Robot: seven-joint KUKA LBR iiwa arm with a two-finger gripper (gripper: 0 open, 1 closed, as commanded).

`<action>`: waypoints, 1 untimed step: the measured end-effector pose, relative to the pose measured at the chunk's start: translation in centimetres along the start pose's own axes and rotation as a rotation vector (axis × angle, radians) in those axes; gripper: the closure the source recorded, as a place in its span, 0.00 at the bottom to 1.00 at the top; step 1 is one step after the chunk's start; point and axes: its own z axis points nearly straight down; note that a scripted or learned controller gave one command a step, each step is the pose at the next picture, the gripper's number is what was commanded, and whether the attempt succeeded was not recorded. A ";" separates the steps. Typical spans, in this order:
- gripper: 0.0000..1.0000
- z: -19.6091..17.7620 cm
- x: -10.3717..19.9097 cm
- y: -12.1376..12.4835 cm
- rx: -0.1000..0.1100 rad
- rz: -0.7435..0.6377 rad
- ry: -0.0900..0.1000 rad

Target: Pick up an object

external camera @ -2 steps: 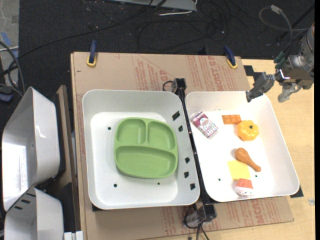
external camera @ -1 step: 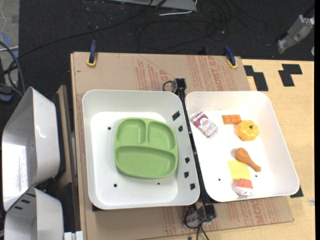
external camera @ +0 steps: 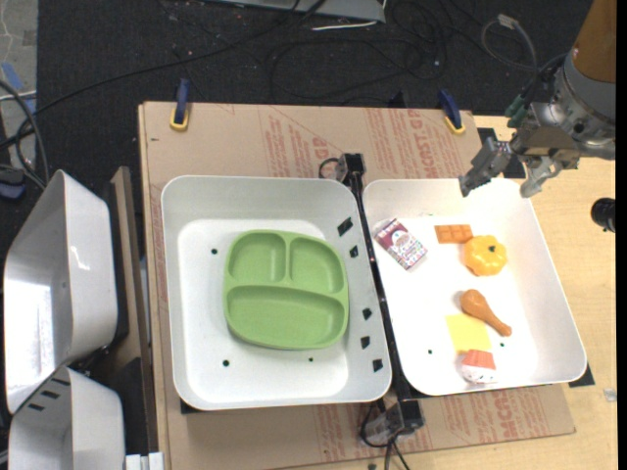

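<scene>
Nearest: green plate (external camera: 287, 291) in left bin (external camera: 186, 204). Maroon packet (external camera: 401, 244), print unreadable, lies near right bin's (external camera: 558, 302) back-left corner. Hand (external camera: 502, 177) hangs open above that bin's back edge, holding nothing.

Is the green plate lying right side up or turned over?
Right side up. The green plate lies flat in the left bin, and its three hollow compartments face upward.

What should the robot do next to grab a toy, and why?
Probably move down and toward the yellow pepper. The gripper hangs open over the right bin's far edge with nothing between its fingers, and the pepper lies just below it, apart from the other toys.
</scene>
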 end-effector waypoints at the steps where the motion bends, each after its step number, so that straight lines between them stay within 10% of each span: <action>1: 0.00 -11.6 1.1 4.5 -0.032 -0.001 -0.005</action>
